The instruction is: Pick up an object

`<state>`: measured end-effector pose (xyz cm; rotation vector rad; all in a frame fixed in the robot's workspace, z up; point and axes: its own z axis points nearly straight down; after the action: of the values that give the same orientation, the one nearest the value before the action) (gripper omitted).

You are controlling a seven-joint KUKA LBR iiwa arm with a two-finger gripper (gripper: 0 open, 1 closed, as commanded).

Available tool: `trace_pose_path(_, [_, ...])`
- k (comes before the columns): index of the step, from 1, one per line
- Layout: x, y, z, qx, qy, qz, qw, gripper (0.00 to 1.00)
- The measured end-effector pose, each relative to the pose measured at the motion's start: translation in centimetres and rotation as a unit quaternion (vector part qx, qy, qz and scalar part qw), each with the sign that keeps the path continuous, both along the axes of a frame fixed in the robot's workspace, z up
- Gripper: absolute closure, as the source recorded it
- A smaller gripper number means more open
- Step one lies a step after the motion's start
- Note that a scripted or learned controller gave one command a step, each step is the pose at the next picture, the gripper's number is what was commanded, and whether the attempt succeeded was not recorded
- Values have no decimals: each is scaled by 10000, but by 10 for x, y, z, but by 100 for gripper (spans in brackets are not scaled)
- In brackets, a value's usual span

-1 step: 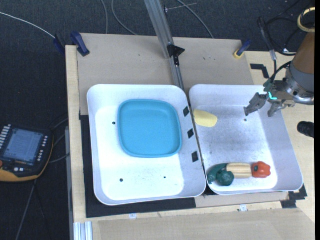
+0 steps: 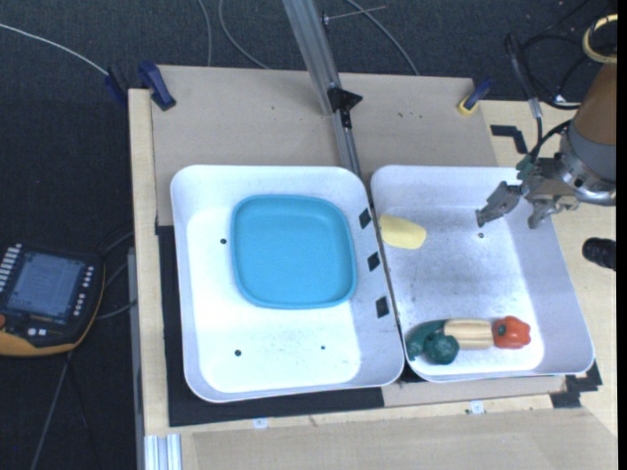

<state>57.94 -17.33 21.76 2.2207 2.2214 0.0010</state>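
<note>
Candidate objects all in the right bin (image 2: 549, 262): a pale yellow lemon-shaped piece (image 2: 403, 232) against its left wall near the upper end, and along the lower edge a row of dark green vegetable (image 2: 433, 345), tan bread-roll piece (image 2: 468, 333) and red tomato-like piece (image 2: 510, 332), touching one another. My gripper (image 2: 517, 207) hangs over the bin's upper right part, jaws spread apart with nothing between them, well apart from every object. Left bin (image 2: 196, 262) carries a blue square plate (image 2: 294, 251).
</note>
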Motion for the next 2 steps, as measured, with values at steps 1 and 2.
trace_pose_path(1, [-9, -4, -56, 4, 24, -2, 10000, 0])
trace_pose_path(2, [-6, -7, -117, 5, 29, 0, 10000, 0])
